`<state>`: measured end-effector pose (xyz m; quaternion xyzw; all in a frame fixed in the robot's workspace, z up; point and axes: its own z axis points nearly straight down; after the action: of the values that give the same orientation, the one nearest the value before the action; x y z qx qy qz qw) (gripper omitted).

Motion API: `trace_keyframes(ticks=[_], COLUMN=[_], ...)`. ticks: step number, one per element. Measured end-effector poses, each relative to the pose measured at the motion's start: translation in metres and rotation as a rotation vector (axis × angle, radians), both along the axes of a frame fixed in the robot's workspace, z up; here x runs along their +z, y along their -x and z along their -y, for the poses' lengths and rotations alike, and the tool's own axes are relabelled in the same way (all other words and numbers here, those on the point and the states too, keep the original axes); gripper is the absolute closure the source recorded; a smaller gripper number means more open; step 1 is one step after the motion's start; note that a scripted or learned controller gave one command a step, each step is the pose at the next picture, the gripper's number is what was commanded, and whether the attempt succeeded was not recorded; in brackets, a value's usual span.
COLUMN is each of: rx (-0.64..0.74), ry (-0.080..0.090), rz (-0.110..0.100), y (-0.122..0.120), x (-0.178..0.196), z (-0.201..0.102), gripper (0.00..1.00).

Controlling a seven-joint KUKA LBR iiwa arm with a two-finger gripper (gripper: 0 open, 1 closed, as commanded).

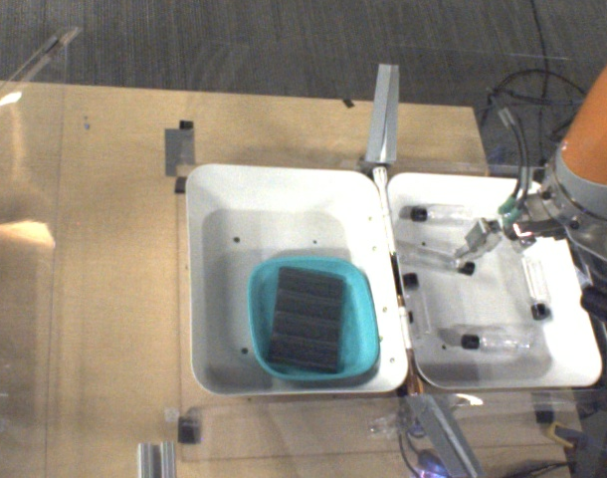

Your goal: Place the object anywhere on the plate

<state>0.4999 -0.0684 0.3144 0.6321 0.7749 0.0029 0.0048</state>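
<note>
A teal square plate [360,317] lies in the left white bin [216,267], toward its front right. A dark grey ridged block [305,319] rests flat on the plate, lying lengthwise and covering most of its middle. My gripper [480,239] hangs over the right white bin [572,361], near its back centre, well apart from the plate and the block. It reaches in from the right below the orange band [597,127]. Nothing shows in its grasp.
Several clear tubes with black caps lie in the right bin: one at the back [438,212], one at the front [491,343], one on the right [535,289]. A grey metal post [383,118] stands behind the wall between the bins.
</note>
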Motion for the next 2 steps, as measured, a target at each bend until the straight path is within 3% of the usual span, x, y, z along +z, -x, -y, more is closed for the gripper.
trace_keyframes(ticks=[1, 2], rx=[0.006, 0.04], ry=[0.001, -0.001], rz=[0.008, -0.007], y=[-0.003, 0.012], x=[0.011, -0.101], z=[-0.001, -0.022], gripper=[1.0, 1.0])
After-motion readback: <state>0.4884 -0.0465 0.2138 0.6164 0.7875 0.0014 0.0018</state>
